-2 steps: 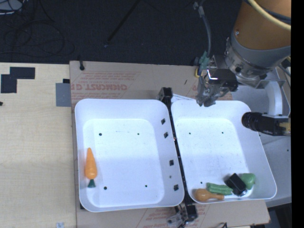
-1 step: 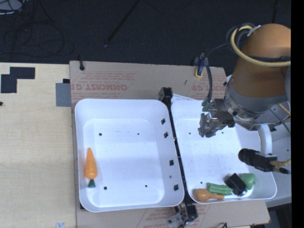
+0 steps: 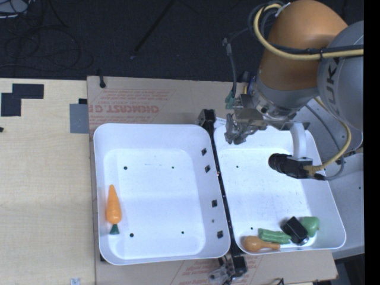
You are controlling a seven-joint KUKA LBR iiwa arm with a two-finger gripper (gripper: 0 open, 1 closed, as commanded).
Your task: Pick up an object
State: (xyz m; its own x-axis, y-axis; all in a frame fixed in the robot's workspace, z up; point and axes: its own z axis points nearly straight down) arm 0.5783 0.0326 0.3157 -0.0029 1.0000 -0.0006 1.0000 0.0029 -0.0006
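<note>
Surface (image 3: 41, 177): pale wood-grain, on which a brown cardboard sheet (image 3: 148, 97) with reversed red lettering is laid; two shallow white bins are set side by side on the sheet, with their inner rims touching along a black clip strip.

Left bin (image 3: 148, 136): one toy carrot (image 3: 113, 208), orange with a small green top, is seen lying lengthwise near the left wall, towards the front corner, green end pointing forward. It is well apart from everything else.

Right bin (image 3: 261, 177): four items are clustered at the front wall. An orange pear-shaped toy (image 3: 259, 244) is lying at the front left of the group. A long green vegetable-like toy (image 3: 274, 236) is placed just beside and behind it. A black block (image 3: 295, 230) is tilted against a light-green rounded object (image 3: 310, 224), the two touching in the front right corner.

Arm: grey with an orange band, entered from the right. A dark cylindrical part (image 3: 289, 165) with a yellow cable is seen projecting over the right bin's right half.

Pincer (image 3: 236, 136): positioned over the back left corner of the right bin, near the shared rim, well apart from the cluster at the front. Nothing is seen between its fingers; whether it is open or closed cannot be told from the slanted view.
</note>
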